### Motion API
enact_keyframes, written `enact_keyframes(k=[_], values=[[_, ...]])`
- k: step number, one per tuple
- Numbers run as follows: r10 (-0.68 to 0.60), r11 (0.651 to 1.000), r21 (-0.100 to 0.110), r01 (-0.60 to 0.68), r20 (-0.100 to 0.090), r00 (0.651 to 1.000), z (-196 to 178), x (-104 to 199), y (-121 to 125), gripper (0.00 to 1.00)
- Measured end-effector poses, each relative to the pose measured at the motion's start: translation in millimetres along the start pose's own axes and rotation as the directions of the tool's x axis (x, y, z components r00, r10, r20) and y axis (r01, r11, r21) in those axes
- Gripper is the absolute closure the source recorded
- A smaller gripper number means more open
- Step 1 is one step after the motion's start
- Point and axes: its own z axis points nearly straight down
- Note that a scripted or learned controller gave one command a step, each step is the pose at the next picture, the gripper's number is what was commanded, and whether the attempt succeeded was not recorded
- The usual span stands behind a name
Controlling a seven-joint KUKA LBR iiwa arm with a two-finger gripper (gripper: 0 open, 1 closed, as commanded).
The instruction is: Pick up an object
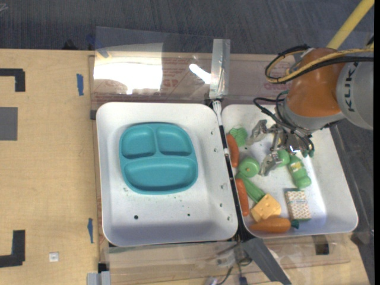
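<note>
Currently the fingers (272,146) are spread wide, nothing between them, hovering in the right bin (338,183). Just beside the lower tip: a round green piece (249,169), the closest candidate. To the other side, near the orange-banded wrist: a green cylindrical toy (298,172). Further out, along the divider: an orange carrot-like piece (233,152) with a green bit (238,136) above it. Toward the near rim: a second carrot-shaped piece (242,196), a green stick (255,190), a yellow cheese wedge (266,207), a patterned packet (297,204) and an orange sausage shape (271,224).

Risks, my read: objects are crowded, so closing could pinch two or nudge the round piece away; its curved surface may squirt out. The left bin holds a teal divided plate (158,158), well apart, irrelevant.
</note>
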Motion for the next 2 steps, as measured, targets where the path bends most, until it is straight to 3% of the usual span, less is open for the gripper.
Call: enact_keyframes(k=[1,2], values=[[0.223,0.975,0.005,-0.223,0.002,0.975,-74.8,-17.7,-66.3,0.0],[0.276,0.961,0.003,-0.276,0.0,0.961,0.1,-22.9,-71.0,0.0]])
